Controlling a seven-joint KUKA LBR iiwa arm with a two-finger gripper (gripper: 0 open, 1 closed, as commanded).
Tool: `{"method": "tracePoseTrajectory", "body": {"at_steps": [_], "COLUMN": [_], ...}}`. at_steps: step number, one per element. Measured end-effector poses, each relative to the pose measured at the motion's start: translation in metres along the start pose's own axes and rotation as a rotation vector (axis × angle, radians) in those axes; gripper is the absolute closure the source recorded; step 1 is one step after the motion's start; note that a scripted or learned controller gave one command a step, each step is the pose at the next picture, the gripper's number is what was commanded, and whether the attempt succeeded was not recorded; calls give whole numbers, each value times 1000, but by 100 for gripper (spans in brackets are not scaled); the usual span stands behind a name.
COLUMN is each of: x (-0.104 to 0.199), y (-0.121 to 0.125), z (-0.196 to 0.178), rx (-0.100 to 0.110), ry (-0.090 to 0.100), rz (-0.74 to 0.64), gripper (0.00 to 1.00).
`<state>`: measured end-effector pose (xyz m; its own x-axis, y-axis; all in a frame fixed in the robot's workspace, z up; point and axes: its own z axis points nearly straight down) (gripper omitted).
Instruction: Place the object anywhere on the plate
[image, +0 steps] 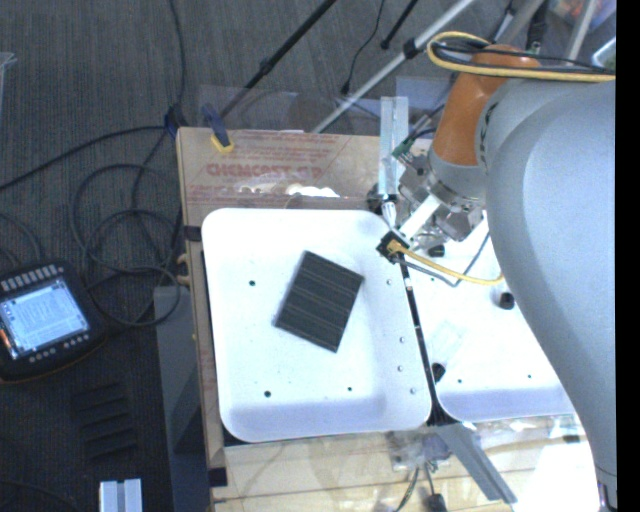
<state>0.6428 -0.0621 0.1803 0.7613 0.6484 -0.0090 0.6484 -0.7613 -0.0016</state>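
**Arm at the bin edge, no load clearly in its grip**

The grey arm (560, 200) bulks largest and nearest, covering much of the right bin (480, 390). Its jaws sit over the far end of the strip where the two bins meet. Whether they are spread or pressed together I cannot tell, and nothing shows plainly between them.

Down and to the left of the jaws, well apart from them, a dark ribbed slab (320, 300) lies flat and askew in the left bin (240, 400); I take it for the plate. Which thing is the object I cannot tell. A small dark speck (505, 298) down and to the right of the jaws, at the arm's edge, is too small to name.

Two risks stand out. A descent from here could strike the bin rims just under the jaws. And if the jaws carry nothing, a move to the slab would deliver nothing.
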Motion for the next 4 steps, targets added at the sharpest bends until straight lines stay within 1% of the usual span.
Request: {"method": "tracePoseTrajectory", "body": {"at_steps": [1, 2, 3, 4], "x": [40, 37, 5, 38], "y": [-19, -17, 20, -56], "z": [0, 0, -90, -16], "rx": [3, 0, 0, 4], "ry": [2, -1, 2, 2], "rz": [354, 264, 310, 258], "gripper": [100, 100, 100, 100]}}
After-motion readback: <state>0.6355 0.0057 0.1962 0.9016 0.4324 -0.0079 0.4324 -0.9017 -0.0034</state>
